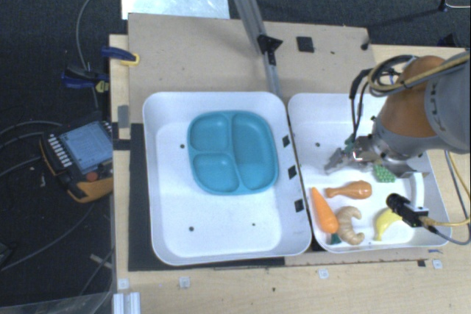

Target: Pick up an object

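While no legible writing shows, tool [340,160] at right bin [316,121] centre-right, grip state indeterminate, above drumstick [352,191], beside carrot [324,210]

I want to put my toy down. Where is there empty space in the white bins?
The left bin has bare floor below and left of the blue plate. The right bin is bare at its upper left, beside the end effector. Its lower part is crowded: carrot, drumstick, banana.

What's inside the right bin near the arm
The right bin holds a carrot, a drumstick, a beige piece, a banana and a green item partly covered by the gripper.
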`<control>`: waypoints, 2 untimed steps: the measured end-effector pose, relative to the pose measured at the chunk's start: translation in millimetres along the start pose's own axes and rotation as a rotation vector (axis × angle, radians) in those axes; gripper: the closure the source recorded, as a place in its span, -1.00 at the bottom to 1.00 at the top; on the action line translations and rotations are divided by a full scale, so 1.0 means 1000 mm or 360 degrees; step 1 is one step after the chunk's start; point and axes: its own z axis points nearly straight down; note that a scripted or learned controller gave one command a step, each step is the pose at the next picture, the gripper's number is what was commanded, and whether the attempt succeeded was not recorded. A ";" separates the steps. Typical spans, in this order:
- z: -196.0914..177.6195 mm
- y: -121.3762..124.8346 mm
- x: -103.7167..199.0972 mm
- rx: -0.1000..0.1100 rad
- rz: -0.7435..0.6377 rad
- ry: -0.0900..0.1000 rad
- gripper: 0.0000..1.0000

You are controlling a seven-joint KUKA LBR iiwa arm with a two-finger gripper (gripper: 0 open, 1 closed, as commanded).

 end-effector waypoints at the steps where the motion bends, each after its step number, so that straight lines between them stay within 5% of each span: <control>1: -0.013 0.002 0.000 -0.0012 0.0000 -0.0002 1.00; 2: -0.075 -0.001 -0.003 -0.0004 -0.0006 -0.0001 1.00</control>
